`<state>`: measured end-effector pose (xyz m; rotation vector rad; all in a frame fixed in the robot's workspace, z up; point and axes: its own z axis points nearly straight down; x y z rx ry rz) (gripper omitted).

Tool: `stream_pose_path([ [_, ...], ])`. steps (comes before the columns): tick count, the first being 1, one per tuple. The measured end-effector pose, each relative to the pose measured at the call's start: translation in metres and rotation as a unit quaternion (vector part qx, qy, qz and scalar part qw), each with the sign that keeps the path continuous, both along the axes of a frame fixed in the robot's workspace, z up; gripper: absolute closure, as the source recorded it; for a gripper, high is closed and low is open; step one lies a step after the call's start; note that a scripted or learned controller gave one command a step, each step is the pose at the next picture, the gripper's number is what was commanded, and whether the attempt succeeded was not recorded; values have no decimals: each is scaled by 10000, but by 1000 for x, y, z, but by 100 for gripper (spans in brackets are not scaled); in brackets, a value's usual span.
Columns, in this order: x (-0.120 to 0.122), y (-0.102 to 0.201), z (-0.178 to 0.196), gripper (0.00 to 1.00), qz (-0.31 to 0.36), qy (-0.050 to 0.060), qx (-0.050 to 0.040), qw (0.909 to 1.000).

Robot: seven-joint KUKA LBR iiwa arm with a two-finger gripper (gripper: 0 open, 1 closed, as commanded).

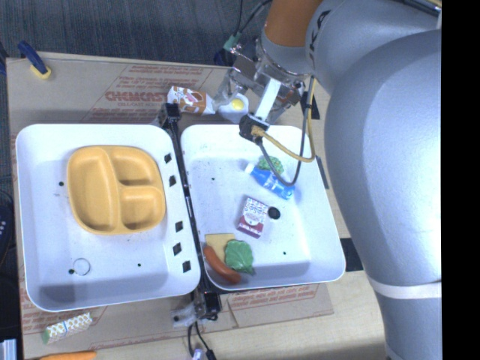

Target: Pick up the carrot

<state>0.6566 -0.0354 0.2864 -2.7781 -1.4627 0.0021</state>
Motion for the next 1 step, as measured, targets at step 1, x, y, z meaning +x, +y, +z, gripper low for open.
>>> stream_pose_path([
  [1,0,1,9,100,44,29,5,10000],
])
